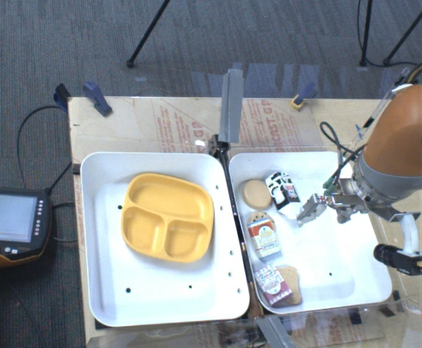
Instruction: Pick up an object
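End effector [314, 210] hangs over the right bin [341, 281] — whether spread or pressed together, I cannot tell — with a black-and-white carton [282, 188] just to its left.

Robotics lab: teach pendant [11, 223], tripod legs [153, 24], carpeted floor [51, 35]

Handheld pendant [11, 223] on floor left of bench; blue clamps [96, 97] on board.

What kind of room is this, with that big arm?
Probably a robot lab or test workshop. A robot arm reaches over two white bins on a cardboard-topped bench, a handheld control screen lies on the carpet, and tripod legs stand behind.
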{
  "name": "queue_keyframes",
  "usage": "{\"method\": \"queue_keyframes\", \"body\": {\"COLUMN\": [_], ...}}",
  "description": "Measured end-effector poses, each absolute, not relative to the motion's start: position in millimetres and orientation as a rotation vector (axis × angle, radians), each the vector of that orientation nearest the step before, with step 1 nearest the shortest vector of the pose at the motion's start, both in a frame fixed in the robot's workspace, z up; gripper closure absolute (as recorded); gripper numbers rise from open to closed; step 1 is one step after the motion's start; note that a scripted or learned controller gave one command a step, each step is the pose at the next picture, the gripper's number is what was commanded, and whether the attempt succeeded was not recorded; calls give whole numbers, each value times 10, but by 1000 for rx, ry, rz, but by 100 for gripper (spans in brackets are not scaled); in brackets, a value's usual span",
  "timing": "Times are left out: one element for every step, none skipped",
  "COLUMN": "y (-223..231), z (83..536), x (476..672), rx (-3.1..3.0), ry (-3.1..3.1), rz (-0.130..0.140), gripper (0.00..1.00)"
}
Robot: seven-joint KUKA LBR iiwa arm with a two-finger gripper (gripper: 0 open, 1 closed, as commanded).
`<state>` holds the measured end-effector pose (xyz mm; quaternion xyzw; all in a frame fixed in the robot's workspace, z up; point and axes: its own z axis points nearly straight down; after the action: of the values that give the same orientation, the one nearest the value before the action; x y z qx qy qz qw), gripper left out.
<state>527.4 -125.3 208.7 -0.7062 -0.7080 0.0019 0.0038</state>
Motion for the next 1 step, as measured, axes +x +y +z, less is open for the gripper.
{"method": "queue_keyframes", "body": {"y": [-1205], "z": [1402], "x": [6130], "rx": [-2148], "ry": [-2279], "rz": [10], "gripper": [0]}}
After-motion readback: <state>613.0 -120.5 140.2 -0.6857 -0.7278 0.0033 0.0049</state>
